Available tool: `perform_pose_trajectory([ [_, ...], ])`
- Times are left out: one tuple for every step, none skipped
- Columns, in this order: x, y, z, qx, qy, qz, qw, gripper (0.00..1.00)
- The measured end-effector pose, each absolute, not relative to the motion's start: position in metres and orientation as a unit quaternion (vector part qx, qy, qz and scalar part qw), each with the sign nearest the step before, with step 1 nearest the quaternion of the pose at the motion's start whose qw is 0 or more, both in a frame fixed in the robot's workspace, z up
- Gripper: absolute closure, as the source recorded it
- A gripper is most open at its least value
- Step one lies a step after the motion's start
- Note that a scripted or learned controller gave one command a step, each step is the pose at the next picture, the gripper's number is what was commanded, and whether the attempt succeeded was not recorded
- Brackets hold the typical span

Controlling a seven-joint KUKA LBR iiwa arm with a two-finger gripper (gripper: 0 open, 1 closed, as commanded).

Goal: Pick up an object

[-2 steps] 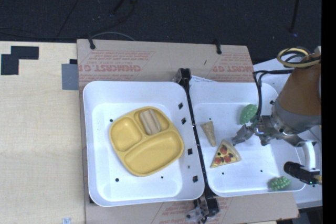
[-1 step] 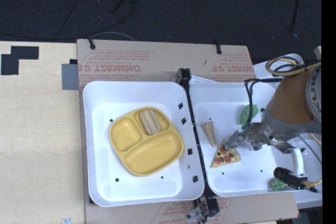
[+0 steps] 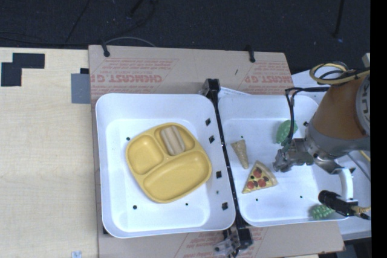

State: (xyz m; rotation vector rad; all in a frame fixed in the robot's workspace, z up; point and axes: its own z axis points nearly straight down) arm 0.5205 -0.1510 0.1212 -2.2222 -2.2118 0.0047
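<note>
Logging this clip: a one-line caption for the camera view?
Gripper low in right bin beside pizza slice; yellow divided plate in left bin.

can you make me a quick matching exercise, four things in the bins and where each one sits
Things:
1. hot dog
2. pizza slice
3. ice cream cone
4. pincer

Places:
A. right bin, just right of the divider
B. in a compartment of the yellow tray, left bin
C. over the right bin, right of the pizza
D. right bin, below the cone

Pairs: 1-B, 2-D, 3-A, 4-C
</note>
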Motion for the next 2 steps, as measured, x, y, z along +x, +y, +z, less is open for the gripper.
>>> perform_pose_trajectory([
  [0.515, -0.148, 0.165, -0.707, -0.707, 0.0001, 0.000, 1.00],
  [0.514, -0.141, 0.209, -0.706, -0.708, -0.0006, 0.000, 1.00],
])
